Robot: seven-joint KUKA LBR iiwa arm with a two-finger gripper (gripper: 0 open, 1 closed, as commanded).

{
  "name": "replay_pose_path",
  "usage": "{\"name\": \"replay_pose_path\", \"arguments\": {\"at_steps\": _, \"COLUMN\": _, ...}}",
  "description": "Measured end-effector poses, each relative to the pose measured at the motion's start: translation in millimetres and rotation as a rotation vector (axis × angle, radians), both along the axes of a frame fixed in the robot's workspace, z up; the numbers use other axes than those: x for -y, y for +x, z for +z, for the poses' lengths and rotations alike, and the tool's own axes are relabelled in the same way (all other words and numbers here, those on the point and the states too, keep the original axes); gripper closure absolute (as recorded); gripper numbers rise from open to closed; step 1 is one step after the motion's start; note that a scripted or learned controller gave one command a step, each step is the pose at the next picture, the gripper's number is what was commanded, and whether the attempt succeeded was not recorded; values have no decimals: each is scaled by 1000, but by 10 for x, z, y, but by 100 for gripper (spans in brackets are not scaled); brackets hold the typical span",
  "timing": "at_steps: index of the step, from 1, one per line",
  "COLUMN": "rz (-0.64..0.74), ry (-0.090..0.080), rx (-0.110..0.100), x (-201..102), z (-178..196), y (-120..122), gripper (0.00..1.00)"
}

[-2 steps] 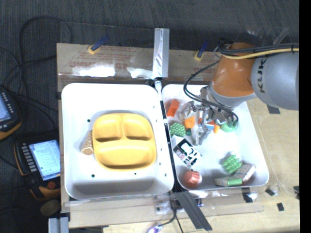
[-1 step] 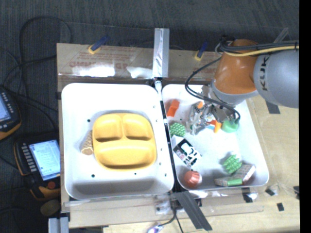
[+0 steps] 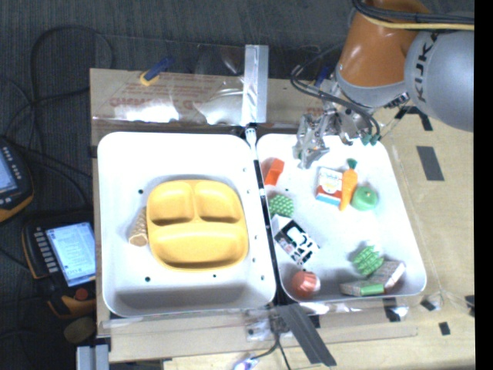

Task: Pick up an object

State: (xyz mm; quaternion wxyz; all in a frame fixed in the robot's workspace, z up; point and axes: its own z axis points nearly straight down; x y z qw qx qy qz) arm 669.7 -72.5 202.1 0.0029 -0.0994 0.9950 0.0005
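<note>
Objects for picking lay scattered in the right white bin [image 3: 408, 230]: a small orange block [image 3: 273, 170], a white carton with an orange label [image 3: 329, 186], an orange plastic carrot [image 3: 349, 186], a green round toy [image 3: 366, 199], a green knobbly ball [image 3: 281, 205], a black-and-white patterned card [image 3: 295, 241], a red ball [image 3: 305, 283], a second green knobbly piece [image 3: 367, 259] and a grey-brown block [image 3: 373, 282]. Metal jaws [image 3: 310, 146] hung over that bin's upper edge, nothing between them; whether they were spread or pressed together could not be told. The left white bin [image 3: 123, 168] held a yellow compartment tray [image 3: 197, 223] half-hiding a tan cone [image 3: 139, 228].
</note>
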Motion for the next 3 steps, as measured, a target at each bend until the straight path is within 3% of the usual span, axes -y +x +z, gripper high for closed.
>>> {"name": "replay_pose_path", "arguments": {"at_steps": 1, "rz": -56, "ry": 1, "rx": 0, "x": -103, "z": 688, "y": -2, "gripper": 100}}
{"name": "replay_pose_path", "arguments": {"at_steps": 3, "rz": -56, "ry": 1, "rx": 8, "x": -113, "z": 883, "y": 18, "gripper": 100}}
